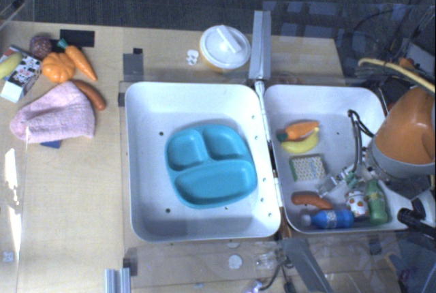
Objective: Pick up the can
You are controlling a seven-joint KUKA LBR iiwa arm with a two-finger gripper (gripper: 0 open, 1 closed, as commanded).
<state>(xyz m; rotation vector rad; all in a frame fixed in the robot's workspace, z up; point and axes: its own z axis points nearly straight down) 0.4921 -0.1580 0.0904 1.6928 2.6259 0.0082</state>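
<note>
One small white can (357,205), red markings, right bin (327,101)

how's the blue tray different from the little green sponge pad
The blue three-compartment plastic tray lies in the left white bin; the small green checkered sponge pad lies in the right white bin. The tray is far larger, smooth and moulded; the pad is flat and textured. Both lie flat.
</note>
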